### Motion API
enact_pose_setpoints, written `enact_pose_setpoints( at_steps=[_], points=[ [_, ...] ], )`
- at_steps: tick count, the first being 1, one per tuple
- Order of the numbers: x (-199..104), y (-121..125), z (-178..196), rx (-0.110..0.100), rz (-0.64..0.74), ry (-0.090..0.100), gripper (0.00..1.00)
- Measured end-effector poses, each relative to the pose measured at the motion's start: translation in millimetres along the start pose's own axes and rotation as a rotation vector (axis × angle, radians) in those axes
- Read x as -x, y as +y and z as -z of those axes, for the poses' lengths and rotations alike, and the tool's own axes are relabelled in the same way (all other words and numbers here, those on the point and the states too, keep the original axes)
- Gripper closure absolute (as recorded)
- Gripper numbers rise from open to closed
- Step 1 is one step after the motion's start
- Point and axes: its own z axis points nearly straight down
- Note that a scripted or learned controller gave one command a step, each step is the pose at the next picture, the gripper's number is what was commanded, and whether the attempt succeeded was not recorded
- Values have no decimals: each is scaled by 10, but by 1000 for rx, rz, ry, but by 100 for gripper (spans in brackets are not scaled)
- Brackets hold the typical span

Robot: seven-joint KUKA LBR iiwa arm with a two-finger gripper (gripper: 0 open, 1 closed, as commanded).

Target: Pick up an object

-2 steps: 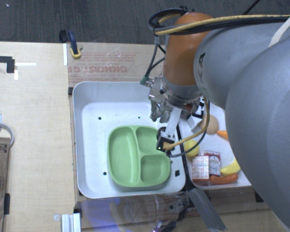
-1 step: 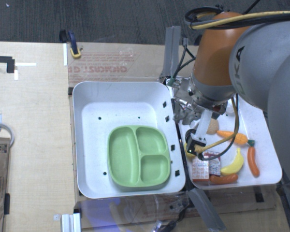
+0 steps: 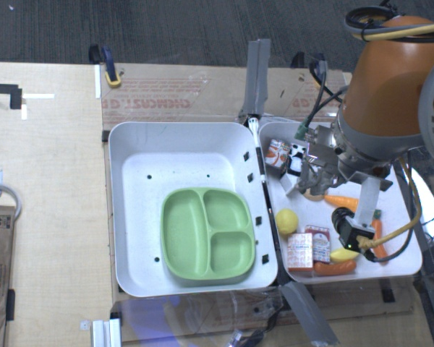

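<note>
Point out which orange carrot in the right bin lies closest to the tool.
The carrot lying just right of the tool, near the bin's middle. The other carrot lies far lower, at the bin's front edge beside the red-and-white boxes.

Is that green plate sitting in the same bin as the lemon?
No, the green plate lies in the left bin; the lemon is in the right bin.

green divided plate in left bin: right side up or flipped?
Right side up. The green three-compartment plastic plate shows its three hollow sections facing the camera, lying flat on the left white bin's floor.
</note>
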Motion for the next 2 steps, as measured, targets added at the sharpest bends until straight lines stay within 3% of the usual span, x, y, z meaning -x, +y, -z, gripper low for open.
enact_pose_setpoints(
  at_steps=[1,2],
  points=[
    [-993,-356,-659,-3,-218,-2,100],
    [-823,-292,-860,-2,-544,-2,100]
  ],
)
